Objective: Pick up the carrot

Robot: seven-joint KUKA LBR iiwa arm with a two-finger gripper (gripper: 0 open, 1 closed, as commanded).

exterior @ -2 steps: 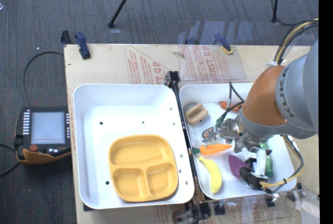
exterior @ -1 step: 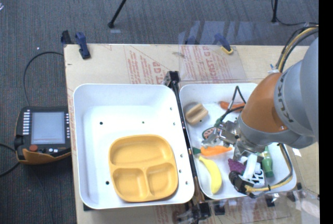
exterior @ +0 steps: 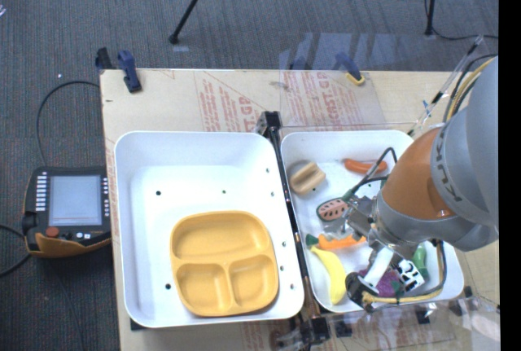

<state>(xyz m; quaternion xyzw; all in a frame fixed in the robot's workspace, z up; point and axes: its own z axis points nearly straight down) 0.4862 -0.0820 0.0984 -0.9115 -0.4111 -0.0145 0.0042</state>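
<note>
**Right bin** point(exterior: 326, 133) crowded with toy food. Carrot point(exterior: 340, 242) flat on the bin floor, just above the banana point(exterior: 330, 274) in the view; green top to the left, right end hidden behind the gripper point(exterior: 364, 232). Watermelon slice point(exterior: 331, 208) farther above the banana, grapes point(exterior: 389, 280) to the banana's right. Scattered lay, probably tipped in rather than arranged, hence close neighbours on both sides of the target. Arm point(exterior: 423, 178) slanting in from the banana's upper right, wrist bent down and leftward, tool end low over the carrot. Open or closed: not discernible. Contact with the carrot: likewise unclear. Judged stage: approach or grasp attempt.
</note>
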